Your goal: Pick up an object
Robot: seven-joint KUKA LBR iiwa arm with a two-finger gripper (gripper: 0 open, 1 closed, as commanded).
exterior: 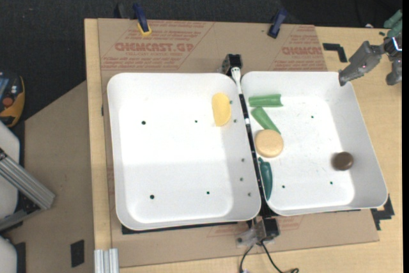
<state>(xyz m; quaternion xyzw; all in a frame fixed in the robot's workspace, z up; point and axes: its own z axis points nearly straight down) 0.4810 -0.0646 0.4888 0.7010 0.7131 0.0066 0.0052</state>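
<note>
Cookie [269, 144] is sitting in the right bin [358, 137], well below the gripper [358, 67]. It is looking light, hard and crumbly; pinching its round edges seems best. Gripper's grip: cannot tell.

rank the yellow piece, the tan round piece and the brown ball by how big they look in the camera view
1-2. yellow piece and tan round piece: look alike, too close to rank
3. brown ball: clearly smallest
</note>
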